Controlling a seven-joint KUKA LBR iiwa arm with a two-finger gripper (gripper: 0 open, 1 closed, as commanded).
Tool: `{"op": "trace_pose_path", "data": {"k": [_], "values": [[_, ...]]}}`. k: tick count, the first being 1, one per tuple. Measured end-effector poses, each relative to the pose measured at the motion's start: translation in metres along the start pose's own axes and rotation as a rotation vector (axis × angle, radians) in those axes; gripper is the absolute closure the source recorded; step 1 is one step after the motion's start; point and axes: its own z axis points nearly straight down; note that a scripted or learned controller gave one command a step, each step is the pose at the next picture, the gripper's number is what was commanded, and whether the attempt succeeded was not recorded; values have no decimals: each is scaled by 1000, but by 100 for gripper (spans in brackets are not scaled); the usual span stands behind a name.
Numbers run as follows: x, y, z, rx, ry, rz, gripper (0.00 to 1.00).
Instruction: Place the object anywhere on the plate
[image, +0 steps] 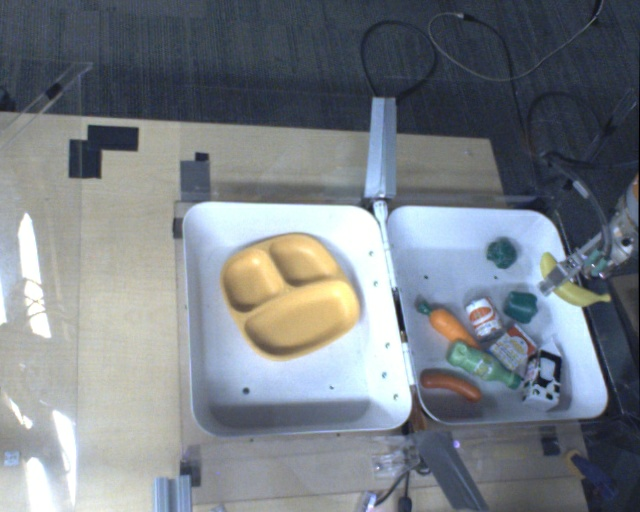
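A yellow divided plate (288, 294) lies in the left white bin (210, 400). At the right edge of the right bin (450, 230), my gripper (572, 270) reaches in from the right. It is shut on a yellow banana (583, 294), whose ends stick out above and below the fingers. The banana hangs over the bin's right wall, far to the right of the plate.
The right bin also holds a dark green object (502, 252), a teal object (520, 305), a carrot (448, 322), a small can (483, 317), a green bottle (483, 364), a sausage (451, 383), a packet (512, 347) and a black-and-white item (545, 378). A metal divider post (380, 150) stands between the bins.
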Motion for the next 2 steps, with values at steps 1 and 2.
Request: {"op": "trace_pose_path", "data": {"k": [1, 2], "values": [[0, 3, -12, -6, -6, -4, 100], [-8, 1, -10, -2, -1, -5, 100]]}}
